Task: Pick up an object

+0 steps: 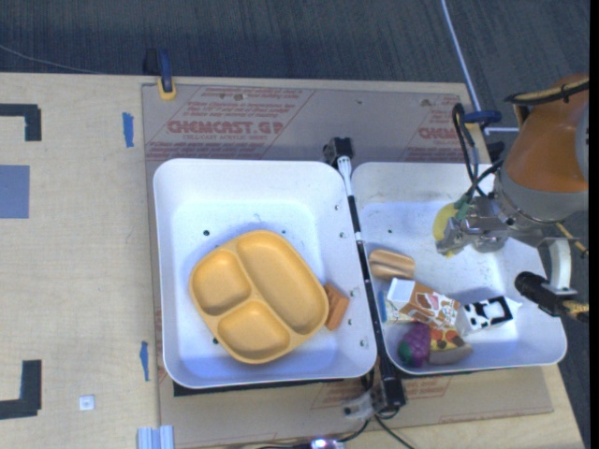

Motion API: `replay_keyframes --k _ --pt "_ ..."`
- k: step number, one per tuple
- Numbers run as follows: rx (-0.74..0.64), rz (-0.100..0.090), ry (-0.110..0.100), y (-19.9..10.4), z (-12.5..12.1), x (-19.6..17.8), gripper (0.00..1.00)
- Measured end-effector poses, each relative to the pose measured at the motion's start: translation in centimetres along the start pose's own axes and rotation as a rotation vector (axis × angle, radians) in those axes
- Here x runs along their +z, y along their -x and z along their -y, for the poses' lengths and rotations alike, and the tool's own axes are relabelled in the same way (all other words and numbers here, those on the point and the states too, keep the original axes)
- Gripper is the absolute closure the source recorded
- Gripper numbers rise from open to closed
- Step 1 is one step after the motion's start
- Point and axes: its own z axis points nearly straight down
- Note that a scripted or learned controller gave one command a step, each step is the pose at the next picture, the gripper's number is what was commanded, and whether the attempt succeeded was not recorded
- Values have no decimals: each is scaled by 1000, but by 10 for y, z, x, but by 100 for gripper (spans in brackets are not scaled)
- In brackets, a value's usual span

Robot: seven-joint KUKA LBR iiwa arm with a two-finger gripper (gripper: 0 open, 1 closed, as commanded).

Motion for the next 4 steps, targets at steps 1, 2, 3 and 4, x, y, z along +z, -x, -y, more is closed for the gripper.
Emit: replay_keyframes --k 1,2,3,4 --pt "-2 0 2 -30 -7 -30 100" --pt "0 -1 -2 -58 71 -16 100" --pt "0 0 1 -42 30 -17 100" --pt "0 0 1 6 -10 -47 100"
